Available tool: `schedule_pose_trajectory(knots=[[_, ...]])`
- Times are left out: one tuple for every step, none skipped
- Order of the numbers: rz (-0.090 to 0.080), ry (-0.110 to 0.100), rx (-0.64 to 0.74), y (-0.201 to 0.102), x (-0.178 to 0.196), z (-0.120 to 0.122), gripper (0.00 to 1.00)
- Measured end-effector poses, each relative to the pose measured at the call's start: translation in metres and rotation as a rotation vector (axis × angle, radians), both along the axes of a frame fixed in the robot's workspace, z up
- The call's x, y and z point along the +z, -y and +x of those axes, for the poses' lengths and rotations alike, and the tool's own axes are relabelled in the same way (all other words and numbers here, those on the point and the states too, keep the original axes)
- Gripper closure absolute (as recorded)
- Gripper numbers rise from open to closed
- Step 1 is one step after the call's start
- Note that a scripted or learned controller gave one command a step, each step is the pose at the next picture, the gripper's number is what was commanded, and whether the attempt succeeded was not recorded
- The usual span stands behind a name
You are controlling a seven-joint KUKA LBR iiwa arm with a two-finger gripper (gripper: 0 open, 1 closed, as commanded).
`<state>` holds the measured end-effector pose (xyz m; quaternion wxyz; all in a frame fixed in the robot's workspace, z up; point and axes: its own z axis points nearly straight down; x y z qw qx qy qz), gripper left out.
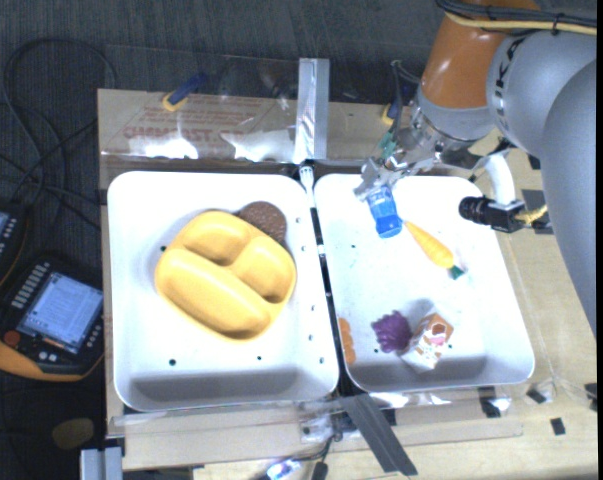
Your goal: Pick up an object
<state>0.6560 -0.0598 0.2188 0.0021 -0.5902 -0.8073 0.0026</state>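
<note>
Over right bin (pixel 501 298), grey arm (pixel 541 78) is being held at far rim, gripper (pixel 381 190) just above blue object (pixel 385 215). Finger state cannot be judged, and whether blue object is being gripped cannot be judged either. Nearby, carrot (pixel 430 245) is being left alone. Judgement: a grip centred on the blue object and a straight vertical lift are being called for, so that carrot is not being nudged. Purple piece (pixel 391 330) is lying near front.

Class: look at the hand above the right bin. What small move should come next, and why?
Probably a short straight lift. The hand sits at the right bin's far edge with a small blue object at its fingertips; raising it slightly would show whether the grip is real, which the camera view leaves unclear.
</note>
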Motion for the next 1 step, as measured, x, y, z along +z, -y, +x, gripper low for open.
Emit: schedule_pose_trajectory(knots=[[-0.002,-0.007,0.001,-0.0003,0.0053,-0.0004,1.00]])
